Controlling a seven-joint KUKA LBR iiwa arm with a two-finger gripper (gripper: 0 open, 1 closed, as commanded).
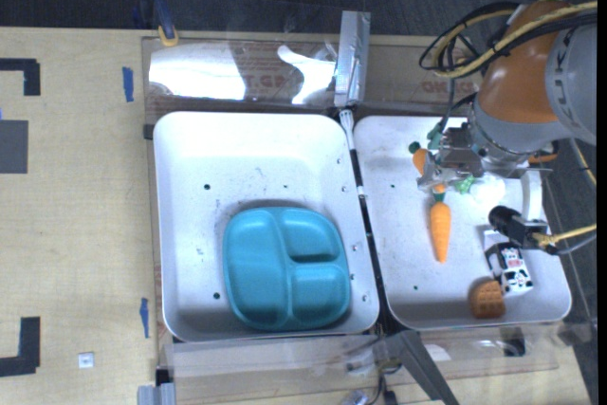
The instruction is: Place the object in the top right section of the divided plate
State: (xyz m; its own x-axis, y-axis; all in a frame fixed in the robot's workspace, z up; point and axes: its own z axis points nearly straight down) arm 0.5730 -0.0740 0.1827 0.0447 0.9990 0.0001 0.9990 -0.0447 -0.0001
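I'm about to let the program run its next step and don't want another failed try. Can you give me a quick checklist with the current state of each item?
1. Blue divided plate sits in the left bin: ok.
2. Plate's top right section bare: ok.
3. Toy carrot lies in the right bin, below the gripper: ok.
4. Carrot held by gripper: cannot tell.
5. Brown biscuit-like item and black-and-white toy lie apart from the carrot: ok.
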